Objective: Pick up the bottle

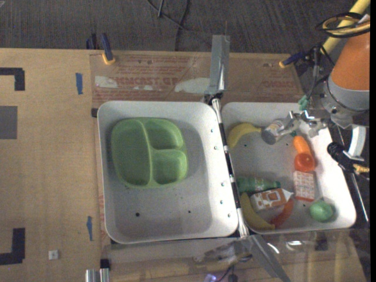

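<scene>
The bottle [304,169] lies in the right bin [346,216], by its right side: orange top, clear body, a red-and-white label too small to read. The gripper [282,127] hovers up-left of it, holding nothing.

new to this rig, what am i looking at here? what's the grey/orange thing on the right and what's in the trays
One camera, fixed above a bench, looks down at a slant on two shallow white bins. The grey and orange shape at the right is the robot arm; it reaches in from that side, and its gripper hangs over the far part of the right bin. Nothing visibly sits between its fingers.

The left bin holds a green divided plate. The right bin holds a clutter of small items: the orange bottle it should pick up, a yellow banana, a green ball, a small printed carton and a few others.
</scene>
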`<state>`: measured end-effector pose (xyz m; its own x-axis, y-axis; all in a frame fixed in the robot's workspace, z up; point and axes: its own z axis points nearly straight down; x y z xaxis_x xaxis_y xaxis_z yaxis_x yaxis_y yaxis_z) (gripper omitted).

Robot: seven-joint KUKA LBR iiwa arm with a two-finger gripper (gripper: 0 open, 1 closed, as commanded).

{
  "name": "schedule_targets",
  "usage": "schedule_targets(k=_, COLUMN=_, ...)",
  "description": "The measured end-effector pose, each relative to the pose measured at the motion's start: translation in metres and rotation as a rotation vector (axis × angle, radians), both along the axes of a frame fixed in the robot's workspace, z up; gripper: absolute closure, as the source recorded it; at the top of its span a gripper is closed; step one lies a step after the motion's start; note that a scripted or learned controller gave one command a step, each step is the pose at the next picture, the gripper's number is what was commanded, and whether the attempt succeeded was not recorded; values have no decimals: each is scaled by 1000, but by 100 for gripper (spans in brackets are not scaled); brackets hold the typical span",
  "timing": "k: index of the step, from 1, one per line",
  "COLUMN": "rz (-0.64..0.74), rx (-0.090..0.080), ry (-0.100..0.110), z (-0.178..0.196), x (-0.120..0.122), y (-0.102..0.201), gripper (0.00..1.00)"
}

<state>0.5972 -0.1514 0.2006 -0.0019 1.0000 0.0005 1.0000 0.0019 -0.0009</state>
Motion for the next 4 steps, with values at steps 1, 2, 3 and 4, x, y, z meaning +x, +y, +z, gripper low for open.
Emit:
schedule_targets(k=1, rz=2, rx=-1, ry=-3, z=11, x=1, y=1, gripper=100)
schedule_targets(k=2, rz=2, rx=-1, ry=-3, z=11, x=1, y=0, gripper=0)
schedule_targets(k=3, rz=89, rx=0, ry=0, z=1, x=-26, y=5, gripper=0)
schedule_targets(k=4, rz=213, rx=1, ry=1, z=-13, x=-23, y=160, gripper=0)
